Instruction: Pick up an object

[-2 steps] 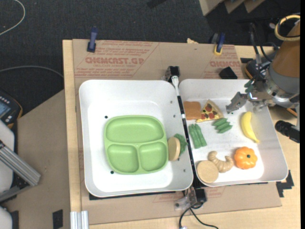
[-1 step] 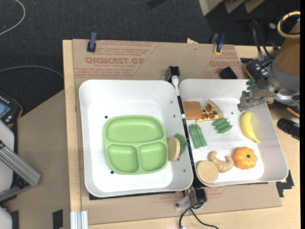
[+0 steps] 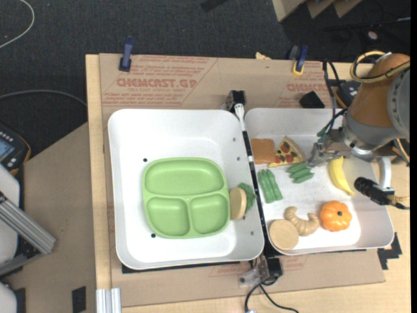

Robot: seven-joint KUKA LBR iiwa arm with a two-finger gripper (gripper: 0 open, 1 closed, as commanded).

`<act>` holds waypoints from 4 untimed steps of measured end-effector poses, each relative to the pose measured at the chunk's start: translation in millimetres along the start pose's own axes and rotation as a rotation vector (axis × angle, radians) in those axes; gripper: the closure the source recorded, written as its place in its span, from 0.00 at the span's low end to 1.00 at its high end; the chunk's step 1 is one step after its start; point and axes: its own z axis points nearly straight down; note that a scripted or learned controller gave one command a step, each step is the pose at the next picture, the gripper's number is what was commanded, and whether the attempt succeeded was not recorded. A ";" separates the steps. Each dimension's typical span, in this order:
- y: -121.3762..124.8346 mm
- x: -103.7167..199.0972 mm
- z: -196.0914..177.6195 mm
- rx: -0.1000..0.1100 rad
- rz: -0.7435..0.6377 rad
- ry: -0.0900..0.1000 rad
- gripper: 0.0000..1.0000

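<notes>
My gripper (image 3: 318, 154) reaches in from the right and hovers low over the right bin (image 3: 371, 240). It sits just above a small bunch of green beans (image 3: 300, 172) and beside a pizza slice (image 3: 288, 152). A yellow banana (image 3: 339, 175) lies right below the wrist. A brown toast slice (image 3: 262, 150) is to the left of the pizza. A green pea pod (image 3: 269, 184), a tan croissant-like piece (image 3: 303, 221), a round cookie (image 3: 283, 235) and an orange pumpkin (image 3: 335, 216) lie nearer the front.
The left bin (image 3: 130, 142) holds a green divided plate (image 3: 186, 197), with a small tan and green item (image 3: 240, 203) at the plate's right edge. A black divider (image 3: 248, 158) runs between the bins. Cables and the arm's body crowd the right side.
</notes>
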 end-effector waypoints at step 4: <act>-32.0 68.4 -182.9 -0.029 -0.012 -0.003 1.00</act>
